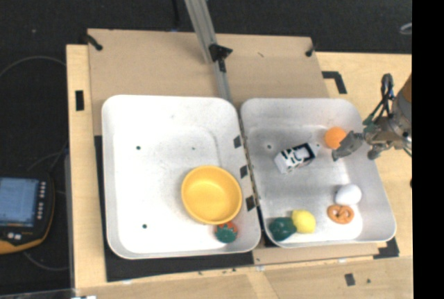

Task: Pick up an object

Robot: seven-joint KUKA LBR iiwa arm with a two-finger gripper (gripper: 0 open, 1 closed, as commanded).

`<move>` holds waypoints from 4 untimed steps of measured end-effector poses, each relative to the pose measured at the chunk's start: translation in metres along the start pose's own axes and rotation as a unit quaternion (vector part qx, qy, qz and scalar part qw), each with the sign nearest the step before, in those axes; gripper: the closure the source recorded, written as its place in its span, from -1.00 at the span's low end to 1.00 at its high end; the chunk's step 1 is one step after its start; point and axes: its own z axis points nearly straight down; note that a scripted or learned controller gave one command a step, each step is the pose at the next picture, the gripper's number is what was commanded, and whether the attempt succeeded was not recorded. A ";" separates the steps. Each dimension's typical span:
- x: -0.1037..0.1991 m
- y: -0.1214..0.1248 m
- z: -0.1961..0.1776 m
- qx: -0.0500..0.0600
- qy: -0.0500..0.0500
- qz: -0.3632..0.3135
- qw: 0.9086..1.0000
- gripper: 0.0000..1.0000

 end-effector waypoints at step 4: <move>-0.004 0.005 0.118 0.001 -0.001 0.003 1.000 -1.00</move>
